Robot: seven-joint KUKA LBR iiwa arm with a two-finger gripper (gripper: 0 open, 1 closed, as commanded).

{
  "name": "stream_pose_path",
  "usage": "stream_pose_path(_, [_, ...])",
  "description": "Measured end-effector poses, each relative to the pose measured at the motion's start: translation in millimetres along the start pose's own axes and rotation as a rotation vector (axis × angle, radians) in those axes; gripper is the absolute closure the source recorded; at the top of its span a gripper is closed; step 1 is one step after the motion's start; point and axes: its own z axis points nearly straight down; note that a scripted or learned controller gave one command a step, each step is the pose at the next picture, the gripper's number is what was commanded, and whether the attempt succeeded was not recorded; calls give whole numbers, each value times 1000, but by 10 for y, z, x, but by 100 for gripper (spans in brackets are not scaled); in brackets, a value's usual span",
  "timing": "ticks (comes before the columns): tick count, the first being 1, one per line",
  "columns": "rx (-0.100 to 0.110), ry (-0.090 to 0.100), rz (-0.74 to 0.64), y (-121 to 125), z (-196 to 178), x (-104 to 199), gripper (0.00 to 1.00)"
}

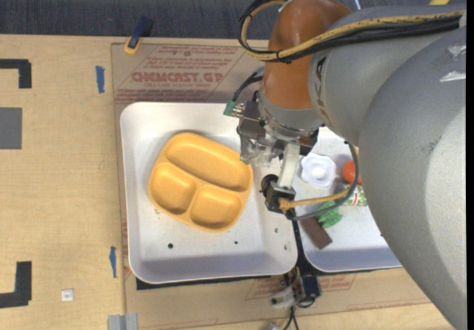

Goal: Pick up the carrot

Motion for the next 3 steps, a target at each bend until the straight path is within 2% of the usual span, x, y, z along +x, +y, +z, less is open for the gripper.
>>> stream_pose_path(1, [5, -1, 187, -736, 446, -23, 100])
stream_pose_path(2, [1, 0, 494, -702, 280, -108, 100])
stream_pose_path(3, [2, -1, 561, 534, 603, 478, 100])
